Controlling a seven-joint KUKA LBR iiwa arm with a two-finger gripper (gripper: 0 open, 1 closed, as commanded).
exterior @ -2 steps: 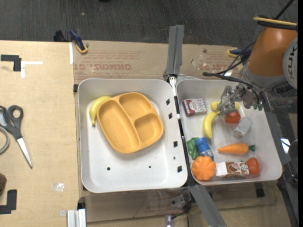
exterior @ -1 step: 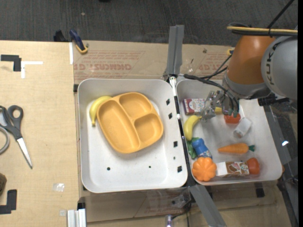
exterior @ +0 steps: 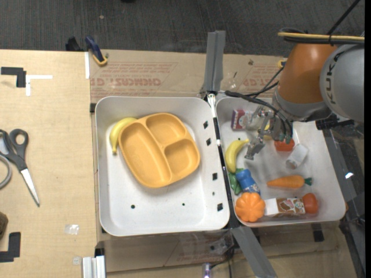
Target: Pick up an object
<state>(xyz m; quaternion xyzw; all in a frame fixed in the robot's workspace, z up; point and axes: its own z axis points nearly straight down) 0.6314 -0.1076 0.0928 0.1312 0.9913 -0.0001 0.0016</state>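
Observation:
My gripper (exterior: 255, 142) hangs low over the upper middle of the right bin (exterior: 328, 172), coming in from the grey arm with the orange band (exterior: 307, 68). A yellow banana (exterior: 233, 154) lies just to its left, and a red item (exterior: 284, 145) and a white cylinder (exterior: 297, 155) lie just to its right. Nothing shows in its grasp. Lower in the bin are a blue bottle (exterior: 246, 180), a green piece (exterior: 233, 182), an orange pumpkin (exterior: 250, 207), a carrot (exterior: 286, 182) and a red-capped sauce bottle (exterior: 295, 205). A small packet (exterior: 238, 119) sits at the bin's top left.
The left bin (exterior: 116, 207) holds a yellow divided plate (exterior: 159, 148) with a second banana (exterior: 119, 132) tucked at its upper left edge. Scissors (exterior: 20, 161) lie on the wooden bench at far left. A grey rail (exterior: 213, 62) runs up from between the bins.

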